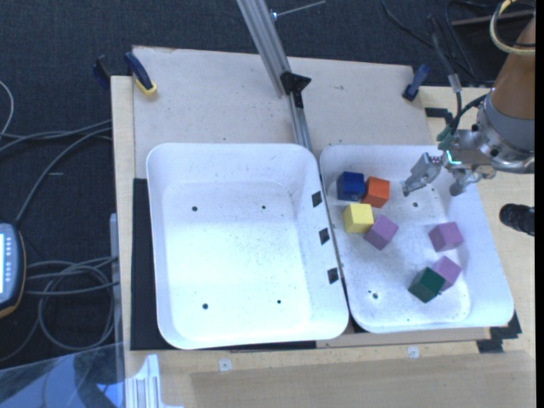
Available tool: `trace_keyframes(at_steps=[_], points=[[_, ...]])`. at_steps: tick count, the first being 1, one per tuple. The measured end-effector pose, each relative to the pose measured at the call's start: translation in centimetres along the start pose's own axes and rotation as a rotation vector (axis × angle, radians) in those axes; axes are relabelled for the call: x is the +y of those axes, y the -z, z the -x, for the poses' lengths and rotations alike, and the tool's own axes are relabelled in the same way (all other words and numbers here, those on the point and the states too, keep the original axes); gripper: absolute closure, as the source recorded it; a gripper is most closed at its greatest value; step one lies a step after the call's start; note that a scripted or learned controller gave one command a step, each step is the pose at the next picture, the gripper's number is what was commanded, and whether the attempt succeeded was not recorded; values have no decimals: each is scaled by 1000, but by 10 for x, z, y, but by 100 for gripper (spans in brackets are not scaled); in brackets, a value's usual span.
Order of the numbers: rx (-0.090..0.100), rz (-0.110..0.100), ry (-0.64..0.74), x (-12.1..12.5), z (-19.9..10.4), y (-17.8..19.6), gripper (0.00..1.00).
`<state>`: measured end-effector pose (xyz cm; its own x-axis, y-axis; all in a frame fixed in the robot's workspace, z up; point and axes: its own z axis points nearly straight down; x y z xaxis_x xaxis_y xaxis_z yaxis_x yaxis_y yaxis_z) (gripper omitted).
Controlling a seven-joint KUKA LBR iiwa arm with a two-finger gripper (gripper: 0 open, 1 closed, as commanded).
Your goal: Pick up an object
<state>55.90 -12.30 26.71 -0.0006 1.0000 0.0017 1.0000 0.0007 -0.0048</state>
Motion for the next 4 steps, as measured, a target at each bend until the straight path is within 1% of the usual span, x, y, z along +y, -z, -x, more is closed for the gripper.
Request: trace_keyframes(at_steps=[1,2,3,4], points=[[-1,5,0,1,0,2,0],[0,-3,-1,0,0,-61,0],[0,-3,0,2,-2,-125,0],[1,-1,-1,1,-3,-170,0]])
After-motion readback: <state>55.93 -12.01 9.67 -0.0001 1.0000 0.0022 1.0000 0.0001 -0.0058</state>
